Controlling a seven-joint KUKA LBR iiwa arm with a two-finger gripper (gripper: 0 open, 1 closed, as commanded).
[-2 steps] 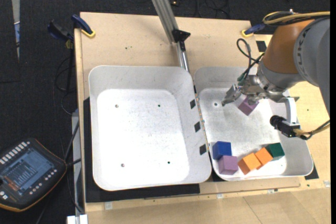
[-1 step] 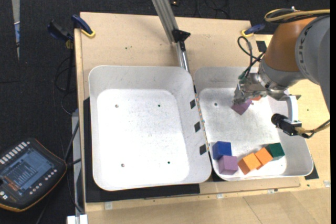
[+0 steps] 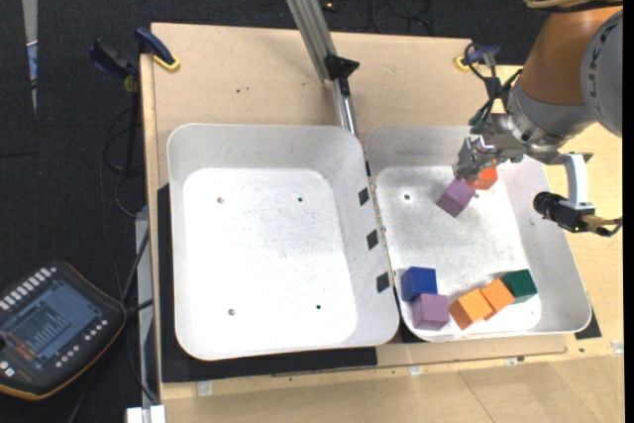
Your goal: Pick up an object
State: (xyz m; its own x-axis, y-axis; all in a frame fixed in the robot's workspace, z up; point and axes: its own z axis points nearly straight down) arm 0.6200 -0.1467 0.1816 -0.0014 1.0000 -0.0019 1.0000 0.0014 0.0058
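Gripper [image 3: 474, 163] of mine hangs over the right bin [image 3: 555, 253], upper right of frame; can't tell how it's set. Purple block [image 3: 456, 198] sits tilted just below it, an orange-red block [image 3: 484, 178] beside. More blocks cluster lower right: blue cube [image 3: 419, 281], purple cube [image 3: 430, 310], orange blocks [image 3: 474, 304], green block [image 3: 519, 286].

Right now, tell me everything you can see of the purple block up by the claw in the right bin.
The purple block is a small cube, matte and solid-looking, plain lilac with no markings. It sits tilted, one corner pointing toward the bin's near end, in the far half of the right bin. Its upper edge meets the tip of the claw, beside an orange-red block. Whether the claw is gripping it or merely touching it cannot be told. It stands well apart from the blocks clustered at the bin's near end.
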